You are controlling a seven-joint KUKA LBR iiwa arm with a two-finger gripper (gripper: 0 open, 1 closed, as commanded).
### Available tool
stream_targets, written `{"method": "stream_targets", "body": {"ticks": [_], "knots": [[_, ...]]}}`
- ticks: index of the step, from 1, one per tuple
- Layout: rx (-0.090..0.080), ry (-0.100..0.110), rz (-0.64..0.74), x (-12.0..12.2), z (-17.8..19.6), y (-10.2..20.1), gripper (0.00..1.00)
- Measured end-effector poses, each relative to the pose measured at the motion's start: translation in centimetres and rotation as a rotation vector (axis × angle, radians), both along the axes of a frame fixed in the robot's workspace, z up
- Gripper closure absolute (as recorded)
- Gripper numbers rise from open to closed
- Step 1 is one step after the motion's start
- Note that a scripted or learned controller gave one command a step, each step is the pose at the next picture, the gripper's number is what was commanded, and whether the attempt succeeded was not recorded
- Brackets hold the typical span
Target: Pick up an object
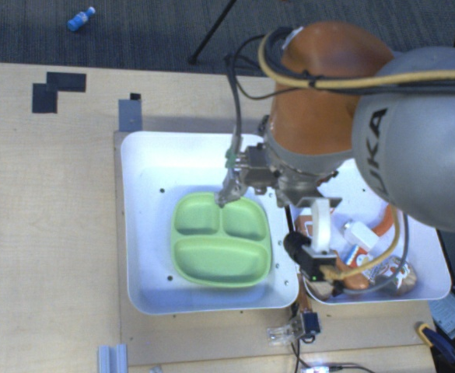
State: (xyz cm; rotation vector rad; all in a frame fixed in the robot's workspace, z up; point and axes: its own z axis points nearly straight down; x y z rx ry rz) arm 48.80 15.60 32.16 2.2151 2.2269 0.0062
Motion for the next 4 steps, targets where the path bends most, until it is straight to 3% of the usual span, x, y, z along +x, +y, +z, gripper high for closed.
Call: {"method": "stream_targets", "body": {"ticks": [1,2,3,4], "knots": [[-0.003,0.000,-0.002,0.8,-2.5,-12.2,0.00],[-0.003,0.003,-0.003,2.4,-13.8,-23.3,0.00],[-0.001,0.002,-0.001,2.6,-13.7,-15.9,0.00],[-0.001,0.003,-0.001,2.1,-15.2,-4.1,0.00]]}}
